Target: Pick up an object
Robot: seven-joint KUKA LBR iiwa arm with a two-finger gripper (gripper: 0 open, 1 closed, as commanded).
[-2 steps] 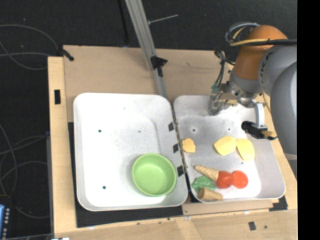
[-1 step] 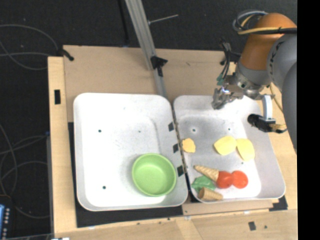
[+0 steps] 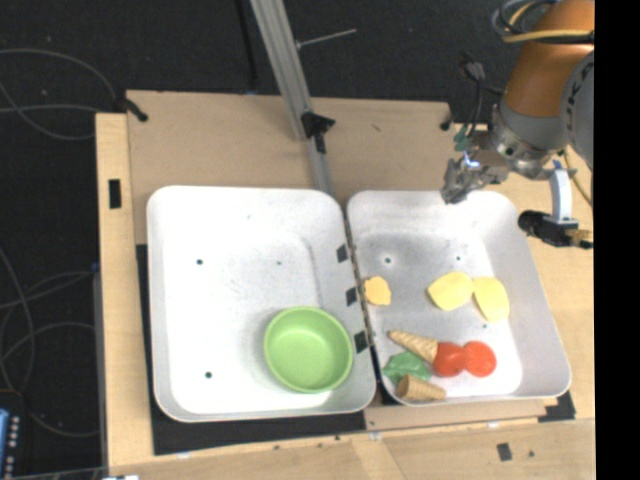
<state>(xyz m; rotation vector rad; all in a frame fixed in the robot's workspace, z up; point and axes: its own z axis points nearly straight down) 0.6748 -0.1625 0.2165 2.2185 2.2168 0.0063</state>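
Gripper hovers over the white right-hand bin's upper rim; grip state: cannot tell. Candidate: pale yellow plastic chip, mid-bin, lower centre-right of frame. Suggest descending vertically, straddling its narrow axis, avoiding its yellow neighbour.

Two bins side by side on the bench, contents mostly right.

We note the left shallow white bin holds a green plastic bowl near its front right corner. In the right white bin, a small yellow piece lies by the left wall, two yellow slices right of it, two tan cones, green leaf and red tomatoes at front.
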